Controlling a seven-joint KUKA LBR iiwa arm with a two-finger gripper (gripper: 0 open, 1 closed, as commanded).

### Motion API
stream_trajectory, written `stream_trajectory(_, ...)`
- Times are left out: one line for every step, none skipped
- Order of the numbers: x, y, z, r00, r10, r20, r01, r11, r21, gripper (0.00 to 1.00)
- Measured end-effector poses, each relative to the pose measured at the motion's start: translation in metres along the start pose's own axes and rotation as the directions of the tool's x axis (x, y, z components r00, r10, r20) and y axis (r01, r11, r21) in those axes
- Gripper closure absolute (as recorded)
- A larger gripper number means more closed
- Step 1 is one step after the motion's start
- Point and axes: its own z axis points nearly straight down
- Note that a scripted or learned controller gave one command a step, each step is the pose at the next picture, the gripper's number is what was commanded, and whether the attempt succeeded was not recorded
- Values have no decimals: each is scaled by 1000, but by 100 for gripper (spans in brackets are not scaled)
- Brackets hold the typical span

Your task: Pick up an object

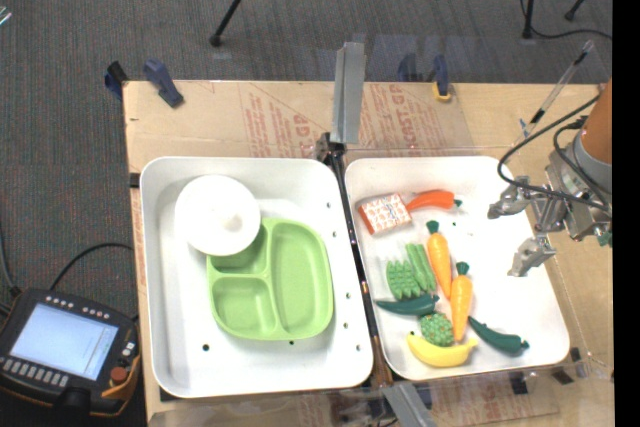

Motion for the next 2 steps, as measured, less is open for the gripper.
stream_trajectory(20, 35, 131, 956, -295, -2, 295, 956, -3, 0)
stream_trajectory(18, 38, 121, 953, -303, -1, 303, 953, -2, 100)
